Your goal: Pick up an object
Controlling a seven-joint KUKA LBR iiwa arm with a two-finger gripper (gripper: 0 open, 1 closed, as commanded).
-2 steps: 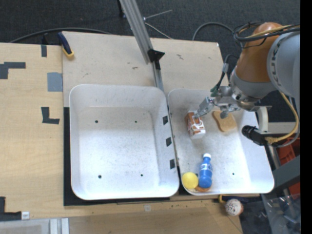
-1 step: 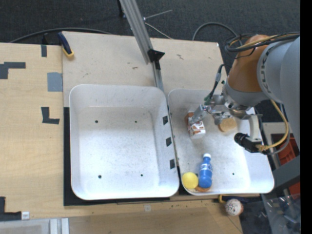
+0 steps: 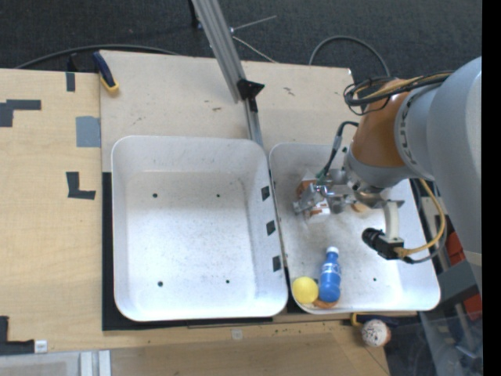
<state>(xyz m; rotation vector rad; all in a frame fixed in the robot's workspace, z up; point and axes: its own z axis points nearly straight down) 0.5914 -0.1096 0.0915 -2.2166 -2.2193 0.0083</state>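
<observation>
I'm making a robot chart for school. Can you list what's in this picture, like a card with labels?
arm: grey with orange band, reaching in from the right
gripper: low over the right bin
right bin: holds a blue bottle and a yellow ball
blue bottle: lying near the front edge, white cap pointing back
yellow ball: touching the bottle's left side
left bin: white, speckled floor
outside bins: small ball on the bench in front

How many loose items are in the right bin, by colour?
Yellow ball: 1
Blue bottle with white cap: 1
Orange-tan item beside the claw: 1, partly hidden, kind unclear
Total: 3 in the right bin
</observation>
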